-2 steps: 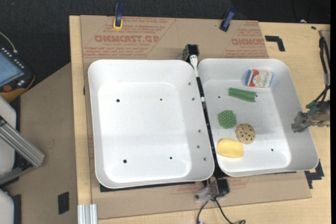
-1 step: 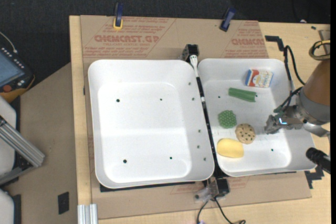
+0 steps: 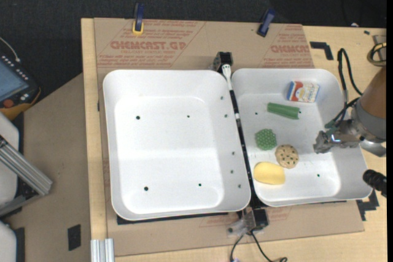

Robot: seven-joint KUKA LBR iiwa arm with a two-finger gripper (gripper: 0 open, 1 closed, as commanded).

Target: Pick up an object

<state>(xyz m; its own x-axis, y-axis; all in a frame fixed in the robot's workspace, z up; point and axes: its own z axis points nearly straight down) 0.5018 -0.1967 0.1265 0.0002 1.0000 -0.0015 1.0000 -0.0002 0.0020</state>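
Overhead, the right bin [image 3: 331, 184] holds five small things: a white carton with red and blue print [image 3: 301, 92] near the far corner, a dark green stick [image 3: 283, 110] just below it, a round knobbly green piece [image 3: 266, 138], a tan cookie with dark chips [image 3: 287, 156] and a smooth yellow lump [image 3: 269, 173] nearest the front edge. Reaching in from the right, the grey arm sets its pincer [image 3: 322, 142] low over bare bin floor, near the cookie but apart from it, and whether it is spread or closed I cannot tell. Beside it the left bin [image 3: 123, 89] sits on the brown surface [image 3: 184, 40].
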